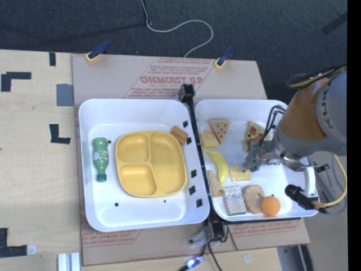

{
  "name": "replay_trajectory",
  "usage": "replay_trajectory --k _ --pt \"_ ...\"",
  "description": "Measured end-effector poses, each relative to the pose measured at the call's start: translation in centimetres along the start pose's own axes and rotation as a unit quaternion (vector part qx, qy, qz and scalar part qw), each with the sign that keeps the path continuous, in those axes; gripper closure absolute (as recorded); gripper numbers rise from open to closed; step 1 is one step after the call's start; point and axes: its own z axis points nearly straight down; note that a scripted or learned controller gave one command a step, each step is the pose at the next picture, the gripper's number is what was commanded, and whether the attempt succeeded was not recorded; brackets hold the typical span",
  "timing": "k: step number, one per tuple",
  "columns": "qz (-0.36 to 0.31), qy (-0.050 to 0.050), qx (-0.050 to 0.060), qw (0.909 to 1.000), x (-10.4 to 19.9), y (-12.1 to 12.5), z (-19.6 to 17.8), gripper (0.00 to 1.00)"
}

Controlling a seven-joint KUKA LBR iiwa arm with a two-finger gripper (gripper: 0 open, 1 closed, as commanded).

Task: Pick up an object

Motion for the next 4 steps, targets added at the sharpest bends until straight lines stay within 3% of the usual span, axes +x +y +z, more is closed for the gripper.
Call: replay_trajectory --k 3,4 --pt "0.000 -0.001 0.000 1.0000 0.7 0.6 -12.3 1.00" --pt "-0.002 0.000 0.001 1.0000 3.4 5.2 -11.1 1.00"
